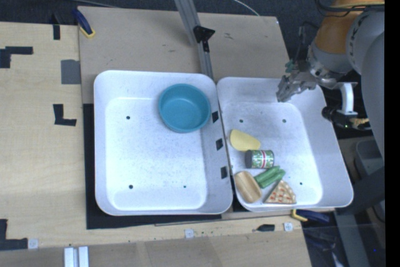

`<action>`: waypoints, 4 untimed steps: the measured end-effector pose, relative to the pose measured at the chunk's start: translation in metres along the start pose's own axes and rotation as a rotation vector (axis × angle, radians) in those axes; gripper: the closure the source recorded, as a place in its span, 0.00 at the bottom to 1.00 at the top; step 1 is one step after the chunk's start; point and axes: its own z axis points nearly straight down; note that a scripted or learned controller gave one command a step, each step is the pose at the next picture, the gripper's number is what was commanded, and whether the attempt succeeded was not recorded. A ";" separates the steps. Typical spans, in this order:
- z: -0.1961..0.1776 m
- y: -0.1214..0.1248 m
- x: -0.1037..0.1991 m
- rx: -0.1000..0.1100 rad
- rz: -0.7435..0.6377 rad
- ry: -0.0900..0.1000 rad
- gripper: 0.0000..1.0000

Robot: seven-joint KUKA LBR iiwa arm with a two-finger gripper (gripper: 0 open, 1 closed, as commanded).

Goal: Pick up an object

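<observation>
The gripper (289,89), fingers not clearly seen, is placed upper right of the yellow toy (244,140), nothing held.

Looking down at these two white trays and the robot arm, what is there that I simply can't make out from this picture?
- Gripper, camera view: small and dark over the right bin's far corner; open or shut cannot be told.
- Small can: label too small to read.
- Green item: partly tucked among the bread-like piece and the pizza-like slice; its full shape is hidden.
- Blue bowl, left bin: any contents too faint to tell.
</observation>
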 end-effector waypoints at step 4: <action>-0.096 -0.023 0.114 0.006 -0.005 0.002 1.00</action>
